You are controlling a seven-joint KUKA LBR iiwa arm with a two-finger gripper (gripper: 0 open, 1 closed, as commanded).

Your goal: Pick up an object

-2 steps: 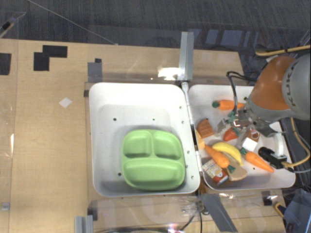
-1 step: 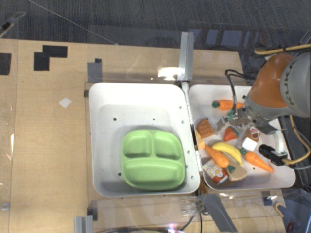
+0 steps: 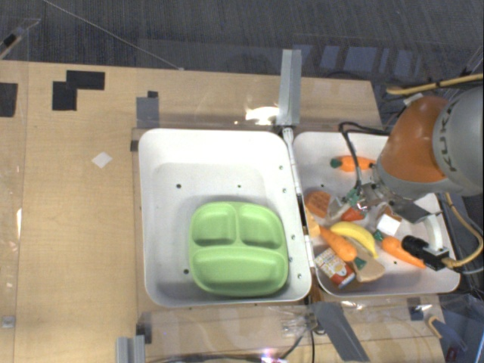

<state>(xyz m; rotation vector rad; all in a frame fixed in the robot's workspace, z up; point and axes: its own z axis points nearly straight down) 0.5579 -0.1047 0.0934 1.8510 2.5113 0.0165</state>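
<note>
A pale wooden surface (image 3: 68, 225) is carrying two shallow white bins side by side, and dark grey carpet (image 3: 189, 13) is showing beyond its far edge. Black squares (image 3: 76, 89) are marking the wood toward ten o'clock. The left bin (image 3: 162, 203) is holding a green divided plate (image 3: 238, 248) near its front. The right bin (image 3: 446, 278) is holding a jumble — a banana (image 3: 355, 235), a carrot (image 3: 338, 244) lying against the banana, another carrot (image 3: 401, 252) at about four o'clock, a third (image 3: 352, 162) near the back wall, and a small packet (image 3: 333, 267) at the front. The arm (image 3: 423, 142) is reaching in from three o'clock, and its end effector (image 3: 368, 200) is hanging just above the banana, at roughly twelve o'clock from it — whether it is gripping anything I cannot tell.
</note>
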